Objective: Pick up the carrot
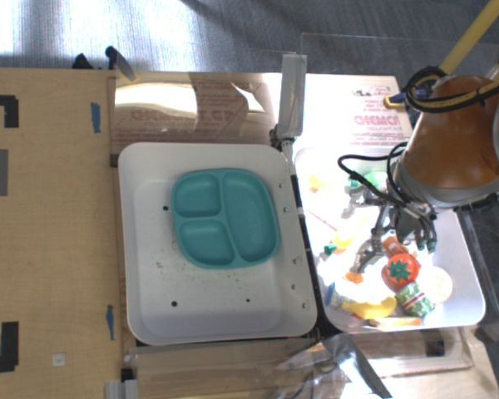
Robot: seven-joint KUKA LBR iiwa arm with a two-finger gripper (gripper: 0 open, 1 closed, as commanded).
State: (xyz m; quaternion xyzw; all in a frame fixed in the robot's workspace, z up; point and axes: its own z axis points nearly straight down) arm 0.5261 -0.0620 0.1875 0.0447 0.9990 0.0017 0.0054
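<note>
From the camera view we see the arm (449, 131) reach in from the right over the right bin (466, 298), its orange band above the wrist. The end effector (381, 243) hangs low among the toy foods in that bin, but its dark fingers blur into cables and clutter, so we cannot tell how wide it is or whether it grips anything. The carrot (355, 277) seems to be the small orange piece just below the fingertips, near the bin's front left; we cannot tell if they touch. Just beside it sit a red tomato (401, 269), a yellow banana (373, 308) and a green and red piece (416, 300). In the left bin (150, 306) lies a teal divided plate (225, 217), well apart from the end effector.
</note>
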